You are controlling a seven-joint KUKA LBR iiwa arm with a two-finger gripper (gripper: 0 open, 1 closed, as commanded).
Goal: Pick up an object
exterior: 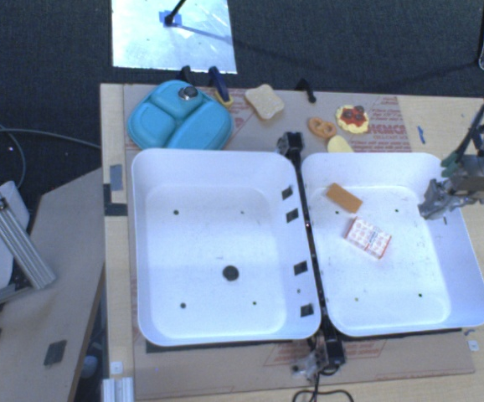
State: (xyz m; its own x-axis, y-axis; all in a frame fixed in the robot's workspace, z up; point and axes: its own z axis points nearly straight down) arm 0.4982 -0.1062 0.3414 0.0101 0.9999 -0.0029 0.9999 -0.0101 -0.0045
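Note:
The right bin (443,308) holds two objects. An orange-brown block (343,198) lies near its far left corner. A small white box with a red pattern (368,238) lies nearer the middle, a little in front of the block. My gripper (437,201) hangs over the bin's right side, close to the rim, well to the right of both objects. Nothing shows between its fingers. A small dark round object (230,272) sits on the floor of the left bin (167,182).
Behind the bins on the bench lie a blue divided tray (179,117), a toast slice (265,101), a pretzel (321,126), a small pizza-like toy (352,118) and a yellow piece (339,145). A black divider with clips (302,224) runs between the bins.

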